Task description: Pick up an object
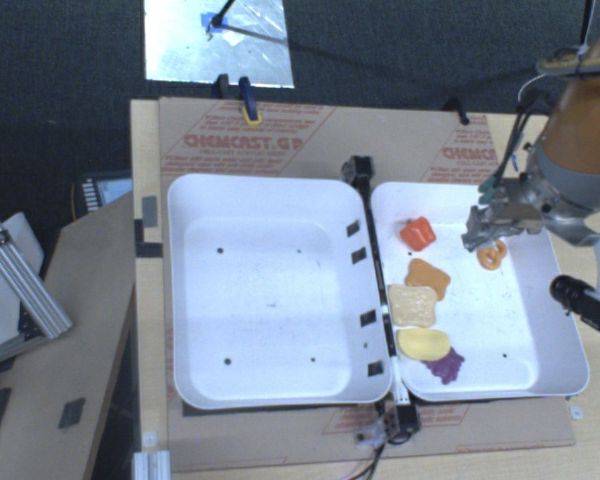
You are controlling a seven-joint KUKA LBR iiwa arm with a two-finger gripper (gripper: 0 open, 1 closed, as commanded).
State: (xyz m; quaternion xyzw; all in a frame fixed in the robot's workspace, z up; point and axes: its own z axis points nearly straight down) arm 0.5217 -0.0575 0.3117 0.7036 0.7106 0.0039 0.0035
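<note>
Left bin [195, 268]: a shallow white plastic tray on the cardboard-covered tabletop [280, 133], its floor bare white with a few small dark dots. A black divider strip [372, 268] runs between it and the right bin [555, 318], a matching shallow white plastic tray set just beside it.

Right bin contents, from its left side:
1. A pale beige, square, bread-like slice [412, 305], lying flat near the divider.
2. A yellow oval piece [423, 344], just below the slice and touching it.
3. A red-orange, pepper-shaped piece [417, 233], near the bin's upper left.
4. An orange-brown flat piece [429, 277], touching the beige slice's upper edge.
5. A small purple clustered piece [446, 367], touching the yellow oval's lower right.
6. An orange pretzel-shaped ring [491, 256], apart from the others, toward the bin's upper right.

The hand [483, 230], grey metal, sits over the right bin directly above the pretzel-shaped ring, at the end of the grey arm with the orange band [585, 118] entering from the right. Whether the hand is released or clenched cannot be determined, and contact with the ring cannot be confirmed. All 6 items rest on the bin floor.
</note>
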